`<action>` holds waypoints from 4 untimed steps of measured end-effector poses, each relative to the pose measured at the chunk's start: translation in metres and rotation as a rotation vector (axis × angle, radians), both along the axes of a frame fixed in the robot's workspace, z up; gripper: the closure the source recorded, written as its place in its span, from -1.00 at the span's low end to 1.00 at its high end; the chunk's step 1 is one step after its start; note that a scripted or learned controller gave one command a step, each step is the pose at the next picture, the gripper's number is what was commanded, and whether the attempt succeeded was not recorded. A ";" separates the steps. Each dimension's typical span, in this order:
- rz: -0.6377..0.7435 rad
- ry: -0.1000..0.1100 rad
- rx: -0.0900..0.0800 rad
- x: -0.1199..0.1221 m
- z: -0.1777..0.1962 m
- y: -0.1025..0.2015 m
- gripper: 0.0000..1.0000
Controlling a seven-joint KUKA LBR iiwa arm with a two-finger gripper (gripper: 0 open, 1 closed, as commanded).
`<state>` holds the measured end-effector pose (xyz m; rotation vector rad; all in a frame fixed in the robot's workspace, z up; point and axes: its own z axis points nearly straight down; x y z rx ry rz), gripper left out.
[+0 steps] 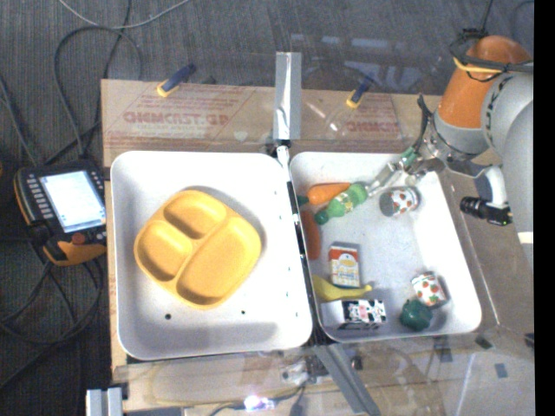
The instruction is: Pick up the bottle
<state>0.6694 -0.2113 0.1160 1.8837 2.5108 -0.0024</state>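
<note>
Against the right bin's (464, 258) far wall, your gripper (401, 165) sits near the green bottle's (341, 203) cap end, lined up for reaching it; whether it's parted, you cannot tell.

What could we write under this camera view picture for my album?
The robot's pincer reaches toward the green bottle in the right bin; a yellow tray fills the left bin.

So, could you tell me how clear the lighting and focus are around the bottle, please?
In the camera view, light is even; the green bottle reads clearly, the gripper beside it is small and slightly soft, and the yellow tray casts a soft shadow in the left bin.
</note>
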 end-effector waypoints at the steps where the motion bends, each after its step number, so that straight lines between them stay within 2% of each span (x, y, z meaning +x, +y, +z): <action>1: 0.209 -0.003 -0.004 -0.007 -0.028 0.061 -1.00; 2: 0.190 -0.006 -0.002 -0.048 -0.027 0.106 -1.00; 3: 0.466 -0.013 -0.006 -0.100 -0.026 0.108 -1.00; 4: 0.466 -0.014 -0.005 -0.100 -0.026 0.108 -1.00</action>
